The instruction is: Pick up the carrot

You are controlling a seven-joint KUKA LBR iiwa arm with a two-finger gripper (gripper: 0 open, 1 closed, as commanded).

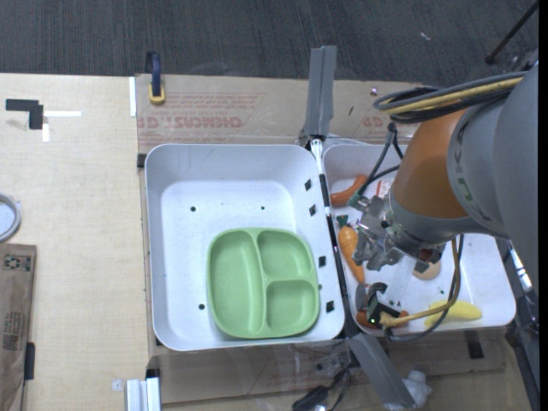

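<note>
While the arm (462,169) was reached into the right bin (497,272), the gripper (370,248) was seen low beside the carrot (348,245) — lying against that bin's left wall, the claw's opening could not be told, a green divided plate (262,282) in the left bin (171,229).

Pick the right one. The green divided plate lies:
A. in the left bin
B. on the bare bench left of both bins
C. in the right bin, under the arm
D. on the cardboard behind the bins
A: the green divided plate rests on the floor of the left bin, toward its front.
</note>
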